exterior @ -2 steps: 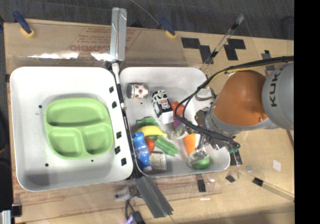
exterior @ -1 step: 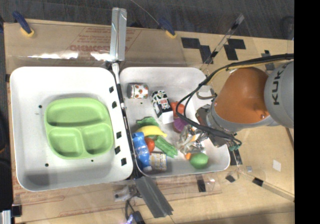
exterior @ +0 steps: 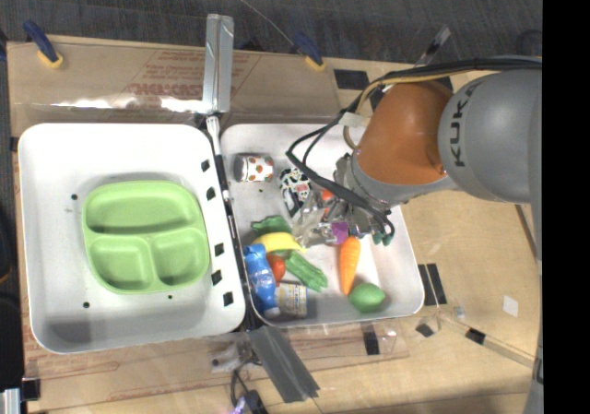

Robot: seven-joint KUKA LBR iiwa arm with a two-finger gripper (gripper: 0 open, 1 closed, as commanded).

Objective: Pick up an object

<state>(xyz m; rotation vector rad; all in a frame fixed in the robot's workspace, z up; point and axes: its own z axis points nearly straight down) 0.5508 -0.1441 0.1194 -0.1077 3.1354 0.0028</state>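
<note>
**Carrot pick, right bin**

Carrot lying in right bin, near side, just left of green lime. Probably light, rigid, smooth plastic; best pinched across thick middle. Gripper low over clutter beside banana; finger spread hidden, cannot tell.

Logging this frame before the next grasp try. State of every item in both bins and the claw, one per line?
green divided tray: flat in the left bin, compartments bare
carrot: lying in the right bin, free
yellow banana: lying on the pile
blue bottle: on its side by the divider
lime-green piece: resting in the near corner
claw: low over the pile; fingers hidden in clutter
</note>
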